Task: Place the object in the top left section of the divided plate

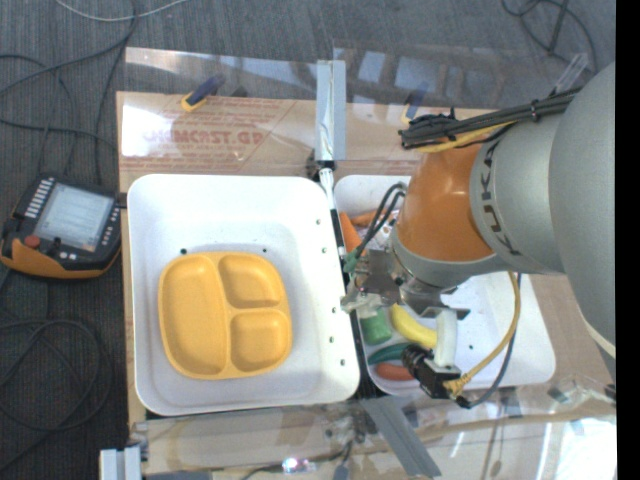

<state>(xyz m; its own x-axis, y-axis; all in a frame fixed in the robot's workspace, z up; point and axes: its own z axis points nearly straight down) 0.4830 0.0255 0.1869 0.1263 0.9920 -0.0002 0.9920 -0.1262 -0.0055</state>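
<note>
Low over the right white bin (520, 353), the end effector (395, 318) hangs above a small pile of toy food, a yellow banana-shaped piece (413, 326) and a green piece (377, 327); how far it is open I cannot tell. The yellow divided plastic plate (225, 313) lies in the left white bin (165, 203), well apart.

The grey arm (570, 188) enters from the right edge of the frame and fills its upper right, bending down toward the centre right. Its orange band (445, 208) sits just above the wrist. Below it, the gripper (405, 313) points down in the lower centre right; its fingers are too hidden to judge.
</note>
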